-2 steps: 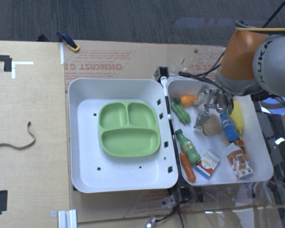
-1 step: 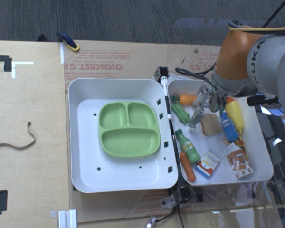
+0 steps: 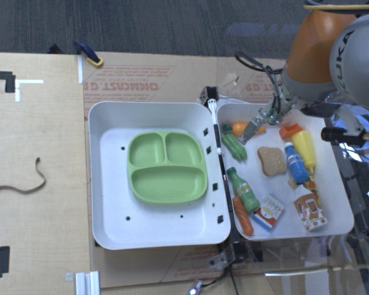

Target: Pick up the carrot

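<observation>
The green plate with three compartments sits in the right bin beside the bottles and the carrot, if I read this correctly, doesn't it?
Not quite: the green plate sits in the left bin, alone. The bottles and the carrot lie in the right bin, as the camera view shows.

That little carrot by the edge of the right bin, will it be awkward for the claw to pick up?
Probably a bit. The carrot looks like smooth, glossy toy plastic, so it may slip between the fingers. Its long, rounded shape suggests it could roll if nudged. It lies close against the bin wall and beside a green bottle, leaving little room for the gripper.
</observation>
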Robot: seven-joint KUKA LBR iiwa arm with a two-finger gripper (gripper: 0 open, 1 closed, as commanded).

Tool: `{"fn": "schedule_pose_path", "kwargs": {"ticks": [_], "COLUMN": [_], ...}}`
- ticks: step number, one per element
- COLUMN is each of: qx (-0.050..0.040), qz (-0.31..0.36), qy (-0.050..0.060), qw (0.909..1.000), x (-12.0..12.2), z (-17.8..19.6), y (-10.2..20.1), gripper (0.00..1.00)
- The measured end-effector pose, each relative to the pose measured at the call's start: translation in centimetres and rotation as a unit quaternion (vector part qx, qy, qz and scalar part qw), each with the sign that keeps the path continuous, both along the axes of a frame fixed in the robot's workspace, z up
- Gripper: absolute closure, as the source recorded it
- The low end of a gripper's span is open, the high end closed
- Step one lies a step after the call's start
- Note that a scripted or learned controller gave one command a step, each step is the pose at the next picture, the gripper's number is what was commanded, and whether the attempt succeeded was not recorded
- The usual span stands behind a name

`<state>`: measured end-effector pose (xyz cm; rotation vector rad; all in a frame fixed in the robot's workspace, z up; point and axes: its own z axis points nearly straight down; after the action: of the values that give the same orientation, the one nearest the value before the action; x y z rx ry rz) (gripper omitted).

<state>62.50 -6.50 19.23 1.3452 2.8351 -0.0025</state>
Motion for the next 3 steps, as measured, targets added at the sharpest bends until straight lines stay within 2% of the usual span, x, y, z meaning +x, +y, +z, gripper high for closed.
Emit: {"fn": "schedule_pose_path", "kwargs": {"ticks": [1, 2, 3], "qx": [-0.0001, -0.0001, 0.0002], "qz": [-0.180, -0.181, -0.041], "qy": [0.001, 0.001, 0.000], "qw": [0.9837, 0.9835, 0.9992], "x": [2.6, -2.0, 0.3], "z": [-0.1, -0.1, 0.0], "y": [2.1, 3.2, -2.0], "gripper": [0.00, 0.00, 0.00]}}
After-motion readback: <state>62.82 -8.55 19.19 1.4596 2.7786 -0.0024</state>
